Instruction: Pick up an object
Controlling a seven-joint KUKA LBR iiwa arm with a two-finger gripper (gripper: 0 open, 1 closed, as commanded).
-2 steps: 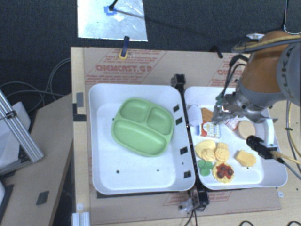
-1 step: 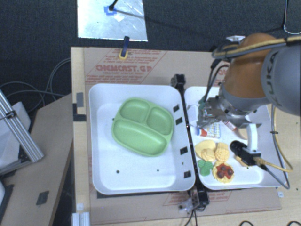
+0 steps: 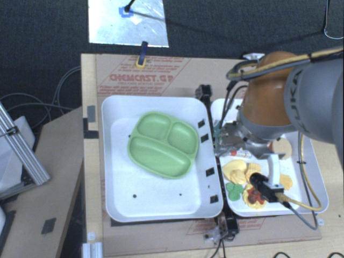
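The grey arm with its orange band reaches in from the right and hangs low over the right bin (image 3: 318,198). My gripper (image 3: 243,150) sits under the wrist, just above a pile of small toys. In that pile are a yellow piece (image 3: 236,171), a green piece (image 3: 234,190), a red and orange piece (image 3: 252,199) and another yellow piece (image 3: 286,183). A pale round piece (image 3: 282,147) peeks out beside the wrist. The wrist hides the far half of this bin.
The left bin (image 3: 115,198) holds a green divided plate (image 3: 164,144), lying flat at its middle. Black clips line the wall between the two bins. A shiny sheet (image 3: 129,15) lies on the dark floor beyond the bench.
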